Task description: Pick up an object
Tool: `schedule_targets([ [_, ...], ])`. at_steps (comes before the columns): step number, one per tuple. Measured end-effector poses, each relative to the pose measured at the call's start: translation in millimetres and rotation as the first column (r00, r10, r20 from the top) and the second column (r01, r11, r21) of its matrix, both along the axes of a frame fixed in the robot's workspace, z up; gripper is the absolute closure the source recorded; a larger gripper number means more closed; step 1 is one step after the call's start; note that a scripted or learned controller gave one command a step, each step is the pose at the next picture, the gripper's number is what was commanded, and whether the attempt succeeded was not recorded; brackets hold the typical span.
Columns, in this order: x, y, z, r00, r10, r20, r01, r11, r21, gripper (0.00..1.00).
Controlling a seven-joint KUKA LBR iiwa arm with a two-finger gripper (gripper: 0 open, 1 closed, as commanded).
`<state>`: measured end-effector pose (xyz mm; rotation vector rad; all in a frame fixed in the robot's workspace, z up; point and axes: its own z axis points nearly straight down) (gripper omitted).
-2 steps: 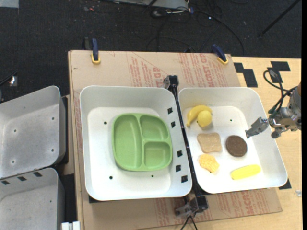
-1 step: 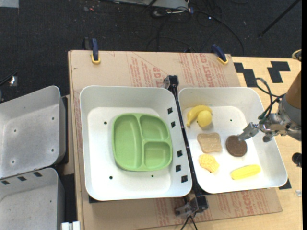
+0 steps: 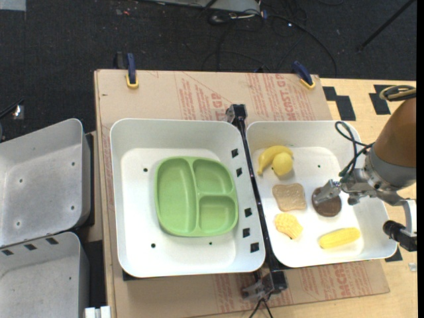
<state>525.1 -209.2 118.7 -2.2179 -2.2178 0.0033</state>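
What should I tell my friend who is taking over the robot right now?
Gripper: low over the brown round piece in the right bin; whether it grips anything can't be seen.
Also in the right bin: banana, bread slice, small yellow bumpy piece, yellow corn-like piece.
Left bin: green divided tray.
Done: nothing lifted that I can see.
Left: grip one object and lift it.

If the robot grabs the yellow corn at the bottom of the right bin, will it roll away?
It might. The corn looks rounded and long, lying on its side, so a sideways nudge could probably roll it. Its surface looks smooth, like plastic, so it may slip between fingers. It seems small and likely light, and it lies apart from the other food, so nothing would stop it.
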Motion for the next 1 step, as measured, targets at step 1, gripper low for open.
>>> schedule_targets([
  [1,1.4,-0.9,13.9,1.000,0.000,0.006,0.000,1.000,-0.003,1.00],
])
